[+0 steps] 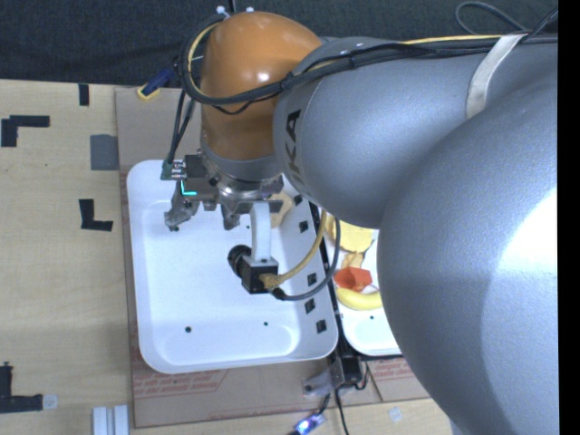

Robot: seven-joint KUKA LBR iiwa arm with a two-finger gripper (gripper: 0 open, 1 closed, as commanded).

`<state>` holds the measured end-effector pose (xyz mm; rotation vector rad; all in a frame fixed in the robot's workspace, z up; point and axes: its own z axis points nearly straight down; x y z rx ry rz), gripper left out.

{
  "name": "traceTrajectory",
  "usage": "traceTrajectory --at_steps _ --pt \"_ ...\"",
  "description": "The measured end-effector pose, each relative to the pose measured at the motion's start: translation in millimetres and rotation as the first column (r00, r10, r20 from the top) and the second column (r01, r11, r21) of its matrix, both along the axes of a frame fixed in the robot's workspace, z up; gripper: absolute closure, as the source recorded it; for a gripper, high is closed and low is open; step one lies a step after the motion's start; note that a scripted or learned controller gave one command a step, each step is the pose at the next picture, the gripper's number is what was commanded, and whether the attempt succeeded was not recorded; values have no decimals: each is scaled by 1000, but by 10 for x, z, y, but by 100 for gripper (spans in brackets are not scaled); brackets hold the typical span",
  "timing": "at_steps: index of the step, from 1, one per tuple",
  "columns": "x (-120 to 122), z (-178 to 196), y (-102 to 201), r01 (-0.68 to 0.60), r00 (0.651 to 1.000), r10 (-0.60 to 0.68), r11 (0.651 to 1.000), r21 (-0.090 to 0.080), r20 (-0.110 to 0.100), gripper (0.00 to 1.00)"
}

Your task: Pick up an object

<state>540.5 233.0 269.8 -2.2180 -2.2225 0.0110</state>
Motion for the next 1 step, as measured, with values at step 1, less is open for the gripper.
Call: traceTrajectory --at_steps 1 --pt "4 65 4 -2 1000 2 1000 -3 -6 100"
